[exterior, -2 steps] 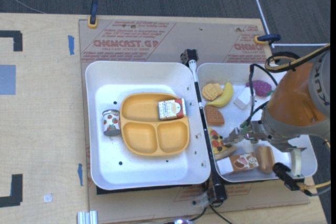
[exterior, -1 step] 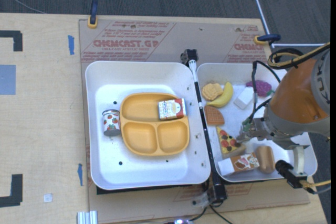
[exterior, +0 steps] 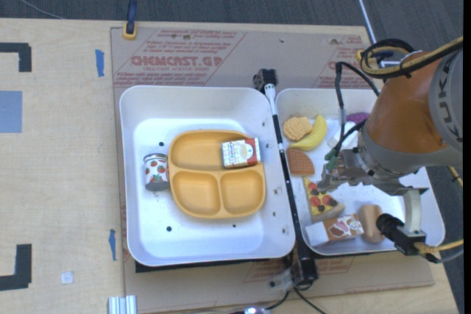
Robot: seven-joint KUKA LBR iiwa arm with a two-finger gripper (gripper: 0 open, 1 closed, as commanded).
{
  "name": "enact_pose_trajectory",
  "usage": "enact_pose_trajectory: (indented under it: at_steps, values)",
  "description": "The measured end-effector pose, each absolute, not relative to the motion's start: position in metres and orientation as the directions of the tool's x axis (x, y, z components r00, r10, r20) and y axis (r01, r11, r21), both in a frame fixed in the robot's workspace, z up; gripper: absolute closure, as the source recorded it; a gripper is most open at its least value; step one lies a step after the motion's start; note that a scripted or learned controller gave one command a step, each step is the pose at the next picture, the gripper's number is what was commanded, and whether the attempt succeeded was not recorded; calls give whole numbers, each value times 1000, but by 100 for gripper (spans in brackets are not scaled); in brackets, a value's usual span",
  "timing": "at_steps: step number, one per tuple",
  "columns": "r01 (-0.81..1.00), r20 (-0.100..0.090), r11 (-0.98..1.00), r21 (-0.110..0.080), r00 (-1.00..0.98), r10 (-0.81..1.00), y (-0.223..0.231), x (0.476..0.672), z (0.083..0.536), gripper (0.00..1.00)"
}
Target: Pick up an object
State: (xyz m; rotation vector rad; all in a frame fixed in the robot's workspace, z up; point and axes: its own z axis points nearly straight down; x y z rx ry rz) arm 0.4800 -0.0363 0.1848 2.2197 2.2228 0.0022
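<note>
My gripper (exterior: pixel 330 176) hangs low in the right bin (exterior: pixel 434 232), just above the toy pizza slice (exterior: pixel 322 204) and right of a brown toast-like piece (exterior: pixel 300 161). A round waffle cookie (exterior: pixel 297 128) and a yellow banana (exterior: pixel 316 134) lie at the bin's far left. A hot dog (exterior: pixel 370 222) and a small red packet (exterior: pixel 343 229) lie near the front wall. A purple item (exterior: pixel 358 117) peeks out behind the arm. Nothing can be seen held in the gripper.
The left bin (exterior: pixel 140 158) holds a yellow divided plate (exterior: pixel 217 195) with a small white-and-red carton (exterior: pixel 240 153) on its far compartment, and a small can (exterior: pixel 156 172) beside the plate's left edge. The orange-banded arm (exterior: pixel 405 121) covers the right bin's middle and far right.
</note>
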Motion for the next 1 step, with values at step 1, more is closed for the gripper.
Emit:
enact_pose_trajectory:
  at_steps: [1]
  values:
    - [1000, 0, 1, 1, -1, 1000, -37, 480, 185, 0]
